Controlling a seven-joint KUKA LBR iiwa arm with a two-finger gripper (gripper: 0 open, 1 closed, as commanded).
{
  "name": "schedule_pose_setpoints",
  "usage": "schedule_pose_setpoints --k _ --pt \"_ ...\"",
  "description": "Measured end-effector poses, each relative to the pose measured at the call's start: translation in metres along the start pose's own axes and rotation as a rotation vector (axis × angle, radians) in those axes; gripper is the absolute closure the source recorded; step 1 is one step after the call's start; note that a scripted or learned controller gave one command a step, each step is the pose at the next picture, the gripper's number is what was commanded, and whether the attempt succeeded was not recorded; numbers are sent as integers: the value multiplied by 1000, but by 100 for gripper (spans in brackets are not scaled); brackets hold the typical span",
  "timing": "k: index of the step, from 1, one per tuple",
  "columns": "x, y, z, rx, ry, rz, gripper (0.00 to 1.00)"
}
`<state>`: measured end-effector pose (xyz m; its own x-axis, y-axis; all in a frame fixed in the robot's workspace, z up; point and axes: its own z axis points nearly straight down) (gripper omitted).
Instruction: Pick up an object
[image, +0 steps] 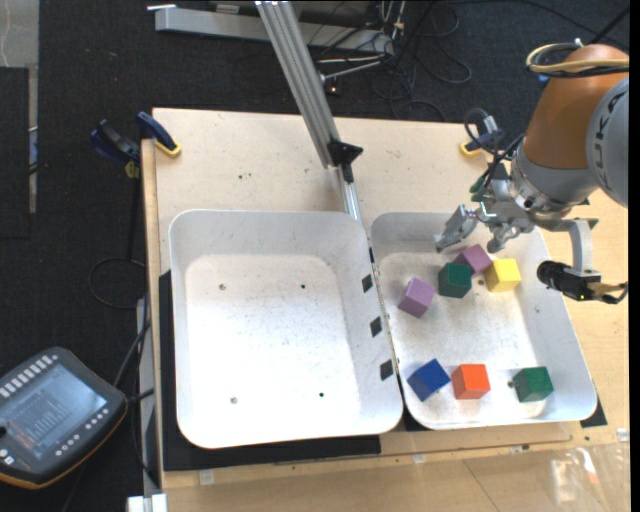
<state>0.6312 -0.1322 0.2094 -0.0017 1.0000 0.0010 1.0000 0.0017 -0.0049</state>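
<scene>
My gripper (474, 233) hangs over the back of the right bin (560, 340), its two fingers spread apart with nothing between them. Just below it lie a pink-purple cube (476, 258), a dark green cube (454, 279) and a yellow cube (502, 274), close together. A lilac cube (417, 296) lies to their left. Along the bin's front edge sit a blue cube (429, 378), an orange cube (471, 381) and a green cube (533, 383).
The left bin (200, 300) stands beside the right one, sharing a raised middle rim. A slanted metal pole (305, 85) crosses the bench's back. Clamps sit at the bench's back corners (150, 135). A teach pendant (50, 410) lies at lower left.
</scene>
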Motion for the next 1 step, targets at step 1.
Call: schedule_pose_setpoints --k 1 --pt "0 1 -3 -5 -1 -1 0"
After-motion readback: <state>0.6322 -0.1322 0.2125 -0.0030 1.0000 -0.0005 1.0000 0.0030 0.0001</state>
